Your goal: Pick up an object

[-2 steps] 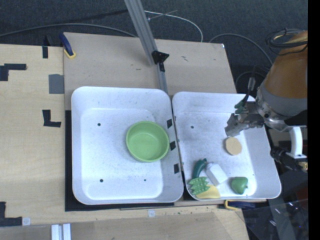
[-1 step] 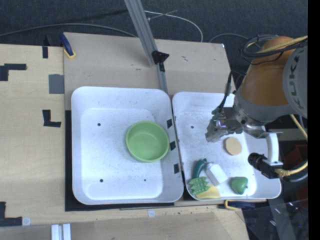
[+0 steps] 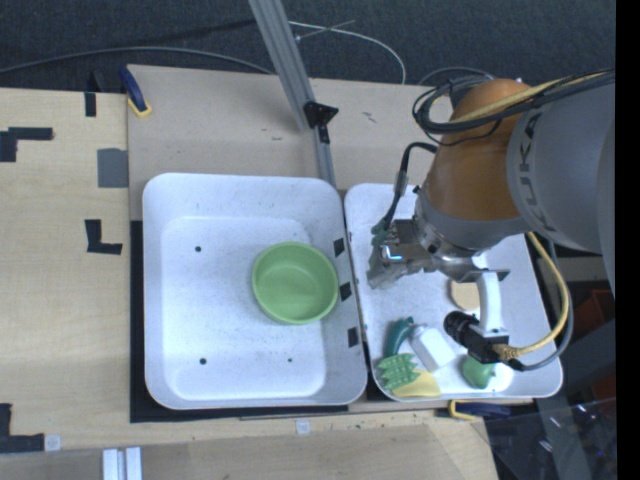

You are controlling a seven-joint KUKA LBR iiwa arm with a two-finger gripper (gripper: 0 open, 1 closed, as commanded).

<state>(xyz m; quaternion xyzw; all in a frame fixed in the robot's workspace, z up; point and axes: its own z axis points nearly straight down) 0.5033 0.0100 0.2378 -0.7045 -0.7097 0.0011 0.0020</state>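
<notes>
Camera view is looking down on a pale wooden bench (image 3: 220,138) that is carrying two shallow white bins side by side. The left white bin (image 3: 195,303) is holding a round light-green plastic bowl (image 3: 294,283), which is sitting upright a little right of the bin's middle, apart from the walls.

The grey arm with the orange band (image 3: 480,168) is reaching in from the right and hanging over the right white bin (image 3: 380,313), covering much of its far half. Its gripper (image 3: 385,266) is pointing down near that bin's left wall, over a bare patch of floor. Whether it is released or clenched cannot be told from this angle.

The smaller objects are lying in a cluster along the right bin's near edge, well apart from the gripper. A small brush with a dark-green handle and light-green bristles (image 3: 398,361) is lying nearest the left wall. A small white block (image 3: 431,349) is lying just beside it, and a flat yellow piece (image 3: 422,388) is showing under both. A small green lump (image 3: 478,373) is sitting toward the near right corner. A pale tan disc (image 3: 463,295) is peeking out from beneath the wrist.

A slanted grey metal pole (image 3: 285,53) is crossing the bench's far side.
</notes>
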